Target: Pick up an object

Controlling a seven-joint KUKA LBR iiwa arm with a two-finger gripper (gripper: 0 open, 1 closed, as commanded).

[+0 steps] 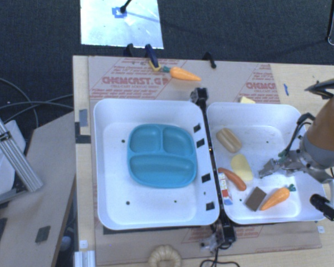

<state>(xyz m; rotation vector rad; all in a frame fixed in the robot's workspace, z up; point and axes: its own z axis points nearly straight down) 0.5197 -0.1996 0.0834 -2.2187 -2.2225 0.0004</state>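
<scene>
Surface crowded: your gripper (pixel 270 169) hovers right bin (pixel 256 111), fingers' state unclear. Carrot (pixel 276 198), brown block (pixel 256 198) touching: risk double-grab or slip.

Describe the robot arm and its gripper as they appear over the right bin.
The arm has an orange-brown band above a grey wrist. A dark cable loops along its left side. The gripper is grey metal with thin fingers.
</scene>
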